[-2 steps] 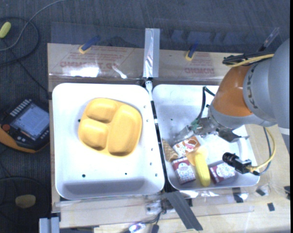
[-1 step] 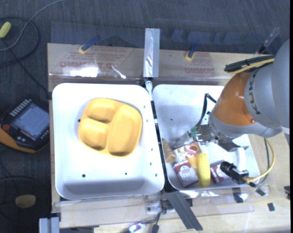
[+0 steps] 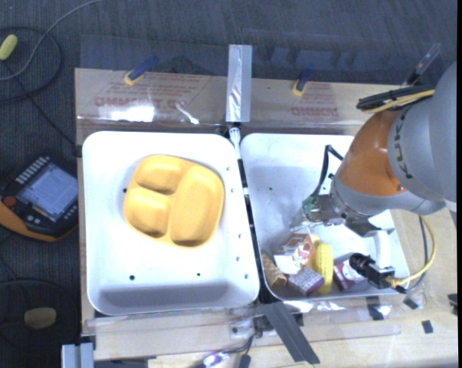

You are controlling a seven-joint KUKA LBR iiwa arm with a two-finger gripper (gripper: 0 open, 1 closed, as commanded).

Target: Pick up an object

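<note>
left bin [image 3: 100,228] holding yellow tray [image 3: 173,199], right bin [image 3: 280,167] with heaped small items [image 3: 311,265], gripper [image 3: 316,209] above them, grip state unclear

Gripper [image 3: 316,209] fingers hidden under wrist; arm [image 3: 414,152] cropped right

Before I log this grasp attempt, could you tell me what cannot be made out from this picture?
- Pincer, camera view: the arm's wrist covers it, so finger state is unreadable.
- Small objects in the right bin: piled together, too small to identify.
- Yellow tray in the left bin: its underside is hidden.
</note>
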